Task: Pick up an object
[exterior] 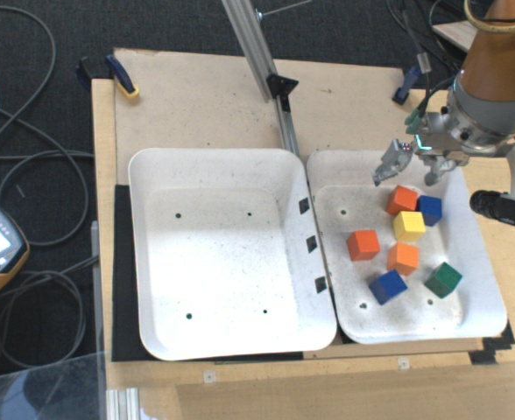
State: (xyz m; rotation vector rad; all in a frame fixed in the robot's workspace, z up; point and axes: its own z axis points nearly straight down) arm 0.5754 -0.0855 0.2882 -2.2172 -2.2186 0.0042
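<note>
**Fingers hovering open above the blocks in the right bin**

You are looking down on a tabletop (196, 94) that is carrying two white bins side by side. Starting at the left, the left bin (152, 234) is lying with only dark specks showing on its floor. A metal post (253, 38) is rising from the seam between the bins toward twelve o'clock.

In the right bin (468, 309), seven blocks are sitting in a loose cluster. An orange block (363, 244) is lying at the nine o'clock side of the group, with a blue block (387, 286) near it at about five o'clock. A smaller orange block (404, 257) is sitting between them and the green block (444, 279). Just above it a yellow block (409, 225) is touching a second blue block (430, 208) and a third orange block (403, 199).

The fingers (412, 166) are spreading apart with nothing between them, hanging at about twelve o'clock from that topmost orange block. The arm (494, 68) is reaching in from the three o'clock side.
</note>
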